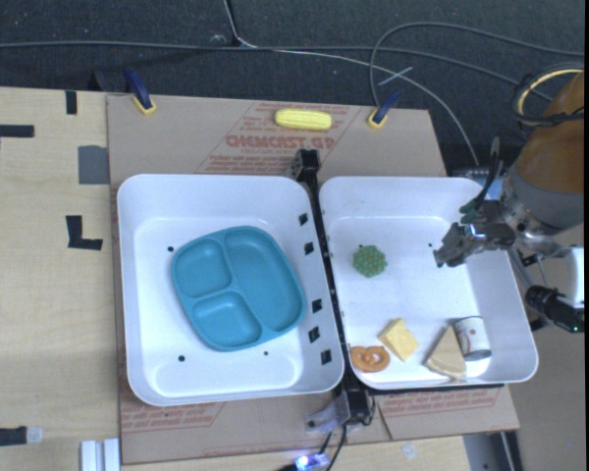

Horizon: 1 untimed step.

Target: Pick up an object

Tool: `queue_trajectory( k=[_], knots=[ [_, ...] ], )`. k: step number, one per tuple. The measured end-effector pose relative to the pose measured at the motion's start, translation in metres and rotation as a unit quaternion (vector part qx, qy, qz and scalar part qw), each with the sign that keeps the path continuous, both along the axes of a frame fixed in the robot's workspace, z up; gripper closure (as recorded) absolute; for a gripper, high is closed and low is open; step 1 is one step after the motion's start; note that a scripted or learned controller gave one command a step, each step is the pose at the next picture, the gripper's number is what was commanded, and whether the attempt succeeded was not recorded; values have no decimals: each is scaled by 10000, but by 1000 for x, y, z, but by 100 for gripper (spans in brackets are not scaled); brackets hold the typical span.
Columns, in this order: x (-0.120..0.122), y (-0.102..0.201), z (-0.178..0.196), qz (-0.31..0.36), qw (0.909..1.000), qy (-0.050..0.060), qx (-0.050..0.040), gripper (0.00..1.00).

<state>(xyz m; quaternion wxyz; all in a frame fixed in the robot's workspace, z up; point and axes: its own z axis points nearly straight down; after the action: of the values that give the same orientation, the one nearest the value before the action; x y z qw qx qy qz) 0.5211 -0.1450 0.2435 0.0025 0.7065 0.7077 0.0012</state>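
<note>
Nearest the camera, along the near wall of the right bin [491, 373]: a small orange pretzel-like ring [371, 358] at the near left corner, then a yellow cheese wedge [401, 340] just to its right, then a pale triangular slice [449, 354], and touching that slice a little white can [472, 338] lying on its side. Farther in and to the left, well apart from that row, a green broccoli floret [369, 260] resting alone on the white floor.

Reaching in from the right over the far right part of the same bin, the gripper [448, 251], dark, tilted down and leftward, at the end of the grey arm [542, 199] with its orange band. Nothing visible between the fingertips; whether apart or together, cannot tell at this size and angle. Near the broccoli floret but clearly to its right, not touching it.

In the left bin [137, 292], only a blue divided plate [238, 287], three compartments, lying flat near the middle.

Beyond both bins, on the brown cardboard sheet [187, 135], a yellow corn-like piece [302, 119] between two blue-and-yellow clamps [137, 92] at the far edge.
</note>
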Motion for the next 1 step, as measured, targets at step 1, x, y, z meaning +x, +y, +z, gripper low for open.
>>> queue_trajectory(
  k=[1],
  knots=[
    [0,0,34,-4,10000,17,5,100]
  ],
)
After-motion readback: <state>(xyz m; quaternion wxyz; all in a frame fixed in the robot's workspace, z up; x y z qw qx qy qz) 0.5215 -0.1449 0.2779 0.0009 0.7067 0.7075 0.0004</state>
